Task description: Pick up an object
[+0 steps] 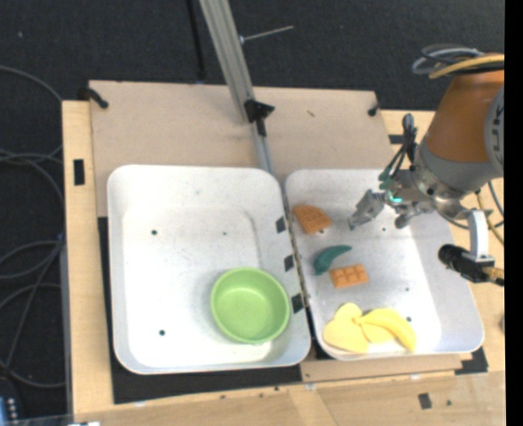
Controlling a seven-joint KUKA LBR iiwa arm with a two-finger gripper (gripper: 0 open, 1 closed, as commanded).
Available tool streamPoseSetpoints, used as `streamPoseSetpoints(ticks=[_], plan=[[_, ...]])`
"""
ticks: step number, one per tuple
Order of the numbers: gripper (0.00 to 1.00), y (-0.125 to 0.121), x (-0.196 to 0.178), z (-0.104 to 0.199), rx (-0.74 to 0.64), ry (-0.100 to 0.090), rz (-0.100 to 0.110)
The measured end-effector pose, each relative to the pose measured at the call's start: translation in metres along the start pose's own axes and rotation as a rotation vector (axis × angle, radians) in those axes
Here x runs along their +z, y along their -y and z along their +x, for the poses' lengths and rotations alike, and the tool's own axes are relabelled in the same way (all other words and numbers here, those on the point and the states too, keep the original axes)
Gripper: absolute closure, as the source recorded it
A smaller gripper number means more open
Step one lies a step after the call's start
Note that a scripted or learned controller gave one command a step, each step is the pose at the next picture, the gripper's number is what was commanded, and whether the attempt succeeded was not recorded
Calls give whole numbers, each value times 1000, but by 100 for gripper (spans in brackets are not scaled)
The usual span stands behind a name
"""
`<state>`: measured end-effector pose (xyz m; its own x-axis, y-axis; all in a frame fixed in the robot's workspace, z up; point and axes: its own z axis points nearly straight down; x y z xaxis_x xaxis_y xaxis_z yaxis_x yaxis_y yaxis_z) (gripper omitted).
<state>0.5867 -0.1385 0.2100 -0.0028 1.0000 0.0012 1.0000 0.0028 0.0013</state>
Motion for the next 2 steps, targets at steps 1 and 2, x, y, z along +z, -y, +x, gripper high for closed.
streamPoseSetpoints(ticks=[1,2], plan=[[0,-3,53,-11,4,3,5],[0,-5,102,-14,7,5,-5]])
